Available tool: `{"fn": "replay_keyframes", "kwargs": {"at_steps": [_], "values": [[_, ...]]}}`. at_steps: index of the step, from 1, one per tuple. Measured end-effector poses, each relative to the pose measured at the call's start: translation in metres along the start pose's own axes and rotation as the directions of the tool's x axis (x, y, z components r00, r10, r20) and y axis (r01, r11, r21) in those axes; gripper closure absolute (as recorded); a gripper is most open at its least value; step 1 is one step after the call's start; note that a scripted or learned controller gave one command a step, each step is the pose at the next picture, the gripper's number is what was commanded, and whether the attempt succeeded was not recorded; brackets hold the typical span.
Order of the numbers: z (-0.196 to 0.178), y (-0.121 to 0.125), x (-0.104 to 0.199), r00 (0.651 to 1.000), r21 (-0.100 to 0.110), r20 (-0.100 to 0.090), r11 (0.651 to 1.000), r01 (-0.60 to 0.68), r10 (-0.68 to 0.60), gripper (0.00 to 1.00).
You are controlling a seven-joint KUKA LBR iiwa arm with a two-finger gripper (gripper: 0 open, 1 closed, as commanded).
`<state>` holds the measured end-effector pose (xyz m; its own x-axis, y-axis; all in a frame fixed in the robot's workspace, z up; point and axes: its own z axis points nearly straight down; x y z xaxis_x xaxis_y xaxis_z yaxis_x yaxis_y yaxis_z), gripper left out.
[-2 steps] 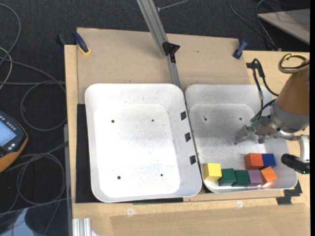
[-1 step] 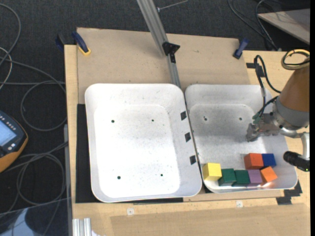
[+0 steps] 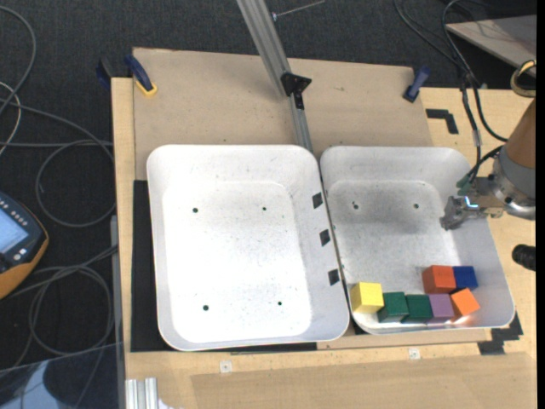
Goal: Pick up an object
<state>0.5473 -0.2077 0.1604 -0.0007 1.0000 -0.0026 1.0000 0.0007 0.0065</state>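
Several small blocks lie bunched at the front of the right bin (image 3: 341, 164): a yellow block (image 3: 368, 296), two green blocks (image 3: 406, 307), a purple block (image 3: 440, 305), an orange block (image 3: 465, 302), a red block (image 3: 439, 277) and a blue block (image 3: 464, 275). My gripper (image 3: 452, 215) hangs over the right side of that bin, above and behind the red and blue blocks. No block sits between its fingers.
The left bin (image 3: 157, 164) lies beside the right one, with black clips (image 3: 324, 237) along the shared edge. A grey metal pole (image 3: 272, 45) slants up from the back. Blue clamps (image 3: 415, 83) hold the board's far corners.
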Motion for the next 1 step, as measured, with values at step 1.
{"fn": "replay_keyframes", "kwargs": {"at_steps": [1], "values": [[-0.0452, -0.0013, 0.0038, 1.0, 0.0, -0.001, 1.0, 0.002, -0.002, 1.0]]}}
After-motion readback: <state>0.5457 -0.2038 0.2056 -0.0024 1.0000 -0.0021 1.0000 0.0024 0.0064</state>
